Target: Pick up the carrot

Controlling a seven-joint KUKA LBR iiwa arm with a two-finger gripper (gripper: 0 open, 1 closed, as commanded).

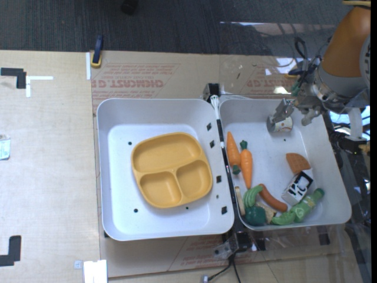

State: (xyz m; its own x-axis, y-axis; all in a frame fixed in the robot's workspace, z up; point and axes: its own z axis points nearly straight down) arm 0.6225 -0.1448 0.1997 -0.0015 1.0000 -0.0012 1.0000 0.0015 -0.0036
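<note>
Two orange carrots lie side by side along the left wall of the right bin [330,152]: one [246,166] with a green top, the other [233,149] just left of it and a little farther back. My gripper [293,120] hovers over the far part of that bin, up and to the right of the carrots and apart from them. Its fingers [278,123] stand open with nothing between them.
The right bin's near end also holds a brown-orange wedge [297,161], a black-and-white box [298,186], a reddish sausage [272,198] and green vegetables [297,212]. A yellow divided plate [172,170] sits in the left bin [112,158].
</note>
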